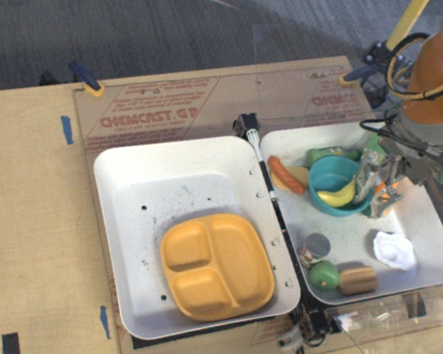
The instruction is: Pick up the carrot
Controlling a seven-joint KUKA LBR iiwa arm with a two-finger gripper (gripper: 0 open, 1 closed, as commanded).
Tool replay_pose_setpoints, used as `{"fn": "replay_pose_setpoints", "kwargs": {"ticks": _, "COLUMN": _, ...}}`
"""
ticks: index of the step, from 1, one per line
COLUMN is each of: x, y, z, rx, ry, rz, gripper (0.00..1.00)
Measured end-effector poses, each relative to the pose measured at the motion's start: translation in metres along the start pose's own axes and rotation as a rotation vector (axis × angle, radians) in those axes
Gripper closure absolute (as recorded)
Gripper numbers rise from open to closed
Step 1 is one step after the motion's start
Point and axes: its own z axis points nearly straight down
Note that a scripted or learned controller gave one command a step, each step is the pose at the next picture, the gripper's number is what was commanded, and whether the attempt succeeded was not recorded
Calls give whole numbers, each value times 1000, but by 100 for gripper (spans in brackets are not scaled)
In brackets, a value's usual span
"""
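Two shallow white bins are sitting side by side on a bench. The left bin (pixel 126 184) is holding a yellow divided plate (pixel 215 267) near its front edge. The right bin (pixel 431 222) is carrying everything else. The grey arm (pixel 428 99) is reaching in over the right bin's far right corner, and its gripper (pixel 379 185) is hanging beside a teal bowl (pixel 336 184) with a banana (pixel 337 195) lying in it; whether the gripper is apart or together cannot be told. The carrot (pixel 287 175), orange-red, is lying at a slant along the bin's left wall, near the far left corner, touching or nearly touching the bowl. A white cloth (pixel 394 250), a brown bread roll (pixel 357 279), a green apple (pixel 324 274) and a small grey disc (pixel 317 244) are resting toward the front edge. The bowl is standing between gripper and carrot, so a direct reach would probably knock it. The wall beside the carrot is leaving little room, so a grasp could slip.
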Motion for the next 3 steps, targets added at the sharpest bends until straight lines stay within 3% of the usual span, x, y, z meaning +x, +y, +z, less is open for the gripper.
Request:
{"fn": "replay_pose_setpoints", "kwargs": {"ticks": 1, "x": 56, "y": 15, "z": 7, "rx": 67, "ry": -86, "rz": -392, "gripper": 100}}
{"fn": "replay_pose_setpoints", "kwargs": {"ticks": 2, "x": 30, "y": 1, "z": -9, "rx": 83, "ry": -60, "rz": -777, "gripper": 100}}
{"fn": "replay_pose_setpoints", "kwargs": {"ticks": 3, "x": 19, "y": 42, "z": -44, "rx": 91, "ry": -49, "rz": -921, "gripper": 100}}
